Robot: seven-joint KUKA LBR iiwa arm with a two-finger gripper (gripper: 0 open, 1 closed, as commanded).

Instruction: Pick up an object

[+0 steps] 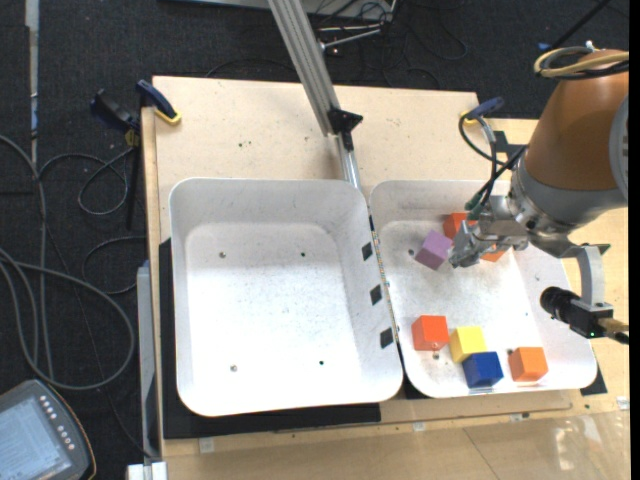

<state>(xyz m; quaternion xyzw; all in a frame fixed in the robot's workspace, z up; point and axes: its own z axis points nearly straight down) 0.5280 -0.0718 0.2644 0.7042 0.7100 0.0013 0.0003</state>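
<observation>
Currently lying in the right bin [560,298]: purple block [433,250] near the upper left corner, just beside the claw [468,255]; orange block [457,224] partly hidden behind the claw; along the near edge, red-orange block [431,331], yellow block [467,343], blue block [483,369] and orange cube [527,363]. Claw is hanging over the bin; its opening and hold I cannot tell. Left bin [190,268] is sitting beside it on the bench [250,128].
</observation>
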